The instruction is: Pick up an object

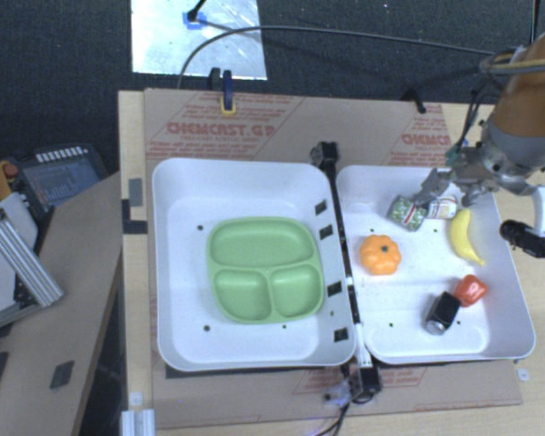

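Note:
The right bin (504, 339) holds several things. At its back left lies a small green-and-white can (406, 212) on its side, with a pale labelled piece (442, 209) just to its right. A yellow banana (463, 237) lies near the right wall. An orange pumpkin (380, 253) rests in the middle. At the front, a red thing (471, 289) touches a black block (441, 312). My gripper (450, 193) hangs over the bin's back, just above the pale piece and the can. Its fingers are spread and open, with nothing between them.
The left bin (177, 243) holds a green divided plate (262, 269). A black divider with clips (338, 243) runs between the two bins. The arm comes in from the upper right. A grey device (59, 180) and a metal rail (18, 252) lie off the bench to the left.

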Robot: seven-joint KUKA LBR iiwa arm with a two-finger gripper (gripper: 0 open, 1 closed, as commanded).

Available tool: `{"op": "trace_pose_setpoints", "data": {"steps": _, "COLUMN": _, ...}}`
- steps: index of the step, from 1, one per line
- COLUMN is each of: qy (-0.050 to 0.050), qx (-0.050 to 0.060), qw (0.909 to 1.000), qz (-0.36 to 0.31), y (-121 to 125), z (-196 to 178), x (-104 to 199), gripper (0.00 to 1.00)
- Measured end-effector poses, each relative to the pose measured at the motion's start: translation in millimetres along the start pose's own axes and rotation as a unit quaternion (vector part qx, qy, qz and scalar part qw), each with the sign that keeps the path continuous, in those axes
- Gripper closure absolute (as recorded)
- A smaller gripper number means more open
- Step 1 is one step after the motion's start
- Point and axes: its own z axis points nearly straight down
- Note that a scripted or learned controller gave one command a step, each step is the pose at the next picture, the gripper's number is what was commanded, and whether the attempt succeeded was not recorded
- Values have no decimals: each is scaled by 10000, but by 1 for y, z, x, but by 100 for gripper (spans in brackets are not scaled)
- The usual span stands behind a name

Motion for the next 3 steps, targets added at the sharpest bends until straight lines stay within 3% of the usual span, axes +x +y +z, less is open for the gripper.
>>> {"op": "trace_pose_setpoints", "data": {"steps": 1, "qy": -11, "qx": -62, "qw": 10000, "qz": -13, "y": 3, "z": -8, "x": 0, "gripper": 0}}
{"op": "trace_pose_setpoints", "data": {"steps": 3, "qy": -8, "qx": -44, "qw": 10000, "qz": -18, "y": 7, "z": 106, "x": 5, "gripper": 0}}
